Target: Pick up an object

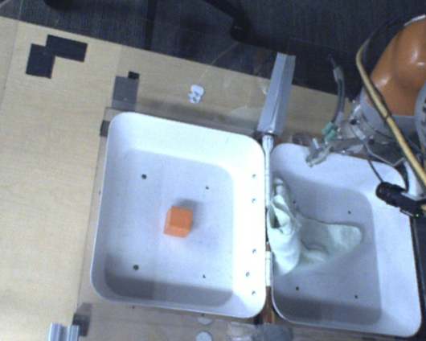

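One gripper [320,148], poised over right bin's [382,322] back edge; finger state unreadable, cannot tell. Nearest target: crumpled pale cloth [299,236], soft, folded, just below-left against the dividing wall, long axis along that wall. Small orange cube [179,222], rigid, mid left bin [110,270], well apart.

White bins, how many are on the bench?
2. The left bin holds an orange block; the right bin, touching it, holds a pale crumpled cloth. More small things could be hidden under the cloth.
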{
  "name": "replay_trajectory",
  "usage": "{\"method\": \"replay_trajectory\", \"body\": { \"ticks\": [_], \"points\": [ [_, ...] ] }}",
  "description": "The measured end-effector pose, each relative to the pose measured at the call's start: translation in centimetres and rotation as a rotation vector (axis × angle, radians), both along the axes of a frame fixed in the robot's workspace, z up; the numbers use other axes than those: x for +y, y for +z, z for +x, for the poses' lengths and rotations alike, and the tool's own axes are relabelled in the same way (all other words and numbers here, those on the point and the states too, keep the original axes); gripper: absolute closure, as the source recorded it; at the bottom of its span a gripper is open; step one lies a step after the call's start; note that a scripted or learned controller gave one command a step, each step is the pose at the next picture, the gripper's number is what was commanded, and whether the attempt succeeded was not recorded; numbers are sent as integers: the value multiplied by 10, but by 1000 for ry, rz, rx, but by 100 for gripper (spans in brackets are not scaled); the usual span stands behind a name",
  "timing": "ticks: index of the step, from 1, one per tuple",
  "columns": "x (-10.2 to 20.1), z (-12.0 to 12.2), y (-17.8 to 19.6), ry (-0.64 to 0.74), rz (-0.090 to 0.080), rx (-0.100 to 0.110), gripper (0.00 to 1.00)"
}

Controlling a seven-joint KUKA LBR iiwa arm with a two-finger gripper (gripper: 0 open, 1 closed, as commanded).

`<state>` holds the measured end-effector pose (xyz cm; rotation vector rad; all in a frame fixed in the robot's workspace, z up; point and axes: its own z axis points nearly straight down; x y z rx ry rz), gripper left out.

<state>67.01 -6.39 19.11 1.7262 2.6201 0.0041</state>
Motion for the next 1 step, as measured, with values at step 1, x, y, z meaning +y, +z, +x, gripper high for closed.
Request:
{"method": "replay_trajectory", "body": {
  "ticks": [1],
  "points": [
    [24,0,10,31,0,-1,100]
  ]
}}
